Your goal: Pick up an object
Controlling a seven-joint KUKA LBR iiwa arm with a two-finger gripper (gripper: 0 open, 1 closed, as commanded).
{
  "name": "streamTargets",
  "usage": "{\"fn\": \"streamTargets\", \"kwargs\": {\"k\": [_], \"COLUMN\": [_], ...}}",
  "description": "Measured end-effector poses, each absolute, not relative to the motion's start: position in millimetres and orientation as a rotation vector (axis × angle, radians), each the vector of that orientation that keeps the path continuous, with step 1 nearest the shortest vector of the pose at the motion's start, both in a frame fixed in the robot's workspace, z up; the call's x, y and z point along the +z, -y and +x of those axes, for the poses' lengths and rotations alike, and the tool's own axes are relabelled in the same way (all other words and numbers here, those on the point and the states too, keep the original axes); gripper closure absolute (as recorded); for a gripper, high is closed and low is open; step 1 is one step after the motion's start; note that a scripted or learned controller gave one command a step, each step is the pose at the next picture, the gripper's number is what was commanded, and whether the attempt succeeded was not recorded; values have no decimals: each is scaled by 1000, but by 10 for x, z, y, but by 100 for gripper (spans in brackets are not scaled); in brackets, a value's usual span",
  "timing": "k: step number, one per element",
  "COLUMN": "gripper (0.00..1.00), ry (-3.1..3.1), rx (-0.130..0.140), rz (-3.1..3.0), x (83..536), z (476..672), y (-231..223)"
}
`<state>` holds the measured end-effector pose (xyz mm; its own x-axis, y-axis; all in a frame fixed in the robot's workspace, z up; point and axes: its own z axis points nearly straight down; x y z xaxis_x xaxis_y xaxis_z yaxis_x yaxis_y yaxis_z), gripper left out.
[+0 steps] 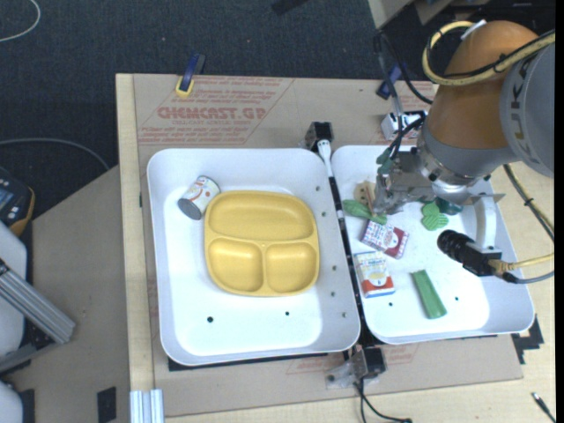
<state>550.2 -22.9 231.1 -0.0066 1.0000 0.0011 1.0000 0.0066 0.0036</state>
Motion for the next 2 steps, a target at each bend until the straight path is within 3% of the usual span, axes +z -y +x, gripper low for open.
{"fn": "streamTargets", "kwargs": {"k": [1, 2], "gripper": [100, 100], "ry": [-2226, -2226], "rx": [6, -4], "rz": [2213, 2222], "x": [2347, 2158], "z": [5755, 5744], "y": [-217, -371]}}
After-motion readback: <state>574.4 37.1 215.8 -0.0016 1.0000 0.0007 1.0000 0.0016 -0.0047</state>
